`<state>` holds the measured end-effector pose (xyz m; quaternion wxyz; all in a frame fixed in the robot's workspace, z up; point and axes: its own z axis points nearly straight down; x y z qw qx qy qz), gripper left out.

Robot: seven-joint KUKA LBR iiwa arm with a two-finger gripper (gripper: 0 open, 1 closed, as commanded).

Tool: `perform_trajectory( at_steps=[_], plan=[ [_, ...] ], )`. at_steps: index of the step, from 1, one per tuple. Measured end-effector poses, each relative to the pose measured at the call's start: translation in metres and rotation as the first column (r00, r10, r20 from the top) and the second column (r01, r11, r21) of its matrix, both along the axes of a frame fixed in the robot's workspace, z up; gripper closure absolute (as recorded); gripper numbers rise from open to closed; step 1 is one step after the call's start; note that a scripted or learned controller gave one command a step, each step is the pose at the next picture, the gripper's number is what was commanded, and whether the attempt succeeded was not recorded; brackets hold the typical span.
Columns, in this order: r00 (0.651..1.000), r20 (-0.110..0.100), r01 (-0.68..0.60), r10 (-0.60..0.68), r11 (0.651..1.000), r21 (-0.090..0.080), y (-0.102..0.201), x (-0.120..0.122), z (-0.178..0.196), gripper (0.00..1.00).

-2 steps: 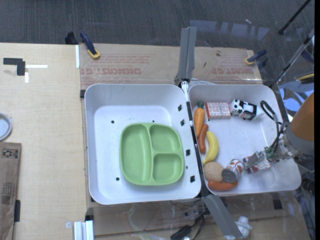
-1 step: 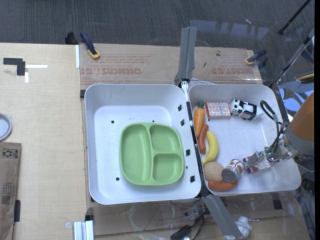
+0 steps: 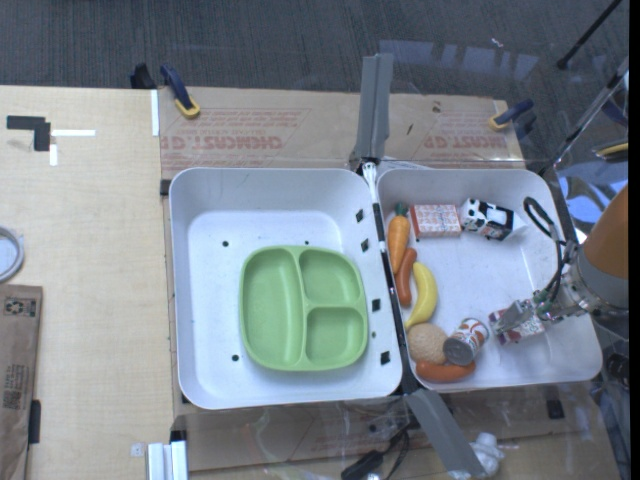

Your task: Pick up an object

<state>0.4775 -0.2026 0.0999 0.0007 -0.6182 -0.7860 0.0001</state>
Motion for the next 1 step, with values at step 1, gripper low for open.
perform_trajectory(
  at_steps=[1],
  plan=[
    [0.988,0.001,0.154,-0.154,0.988,-0.002,0.0425,0.0284,0.1243,1.00]
  ],
)
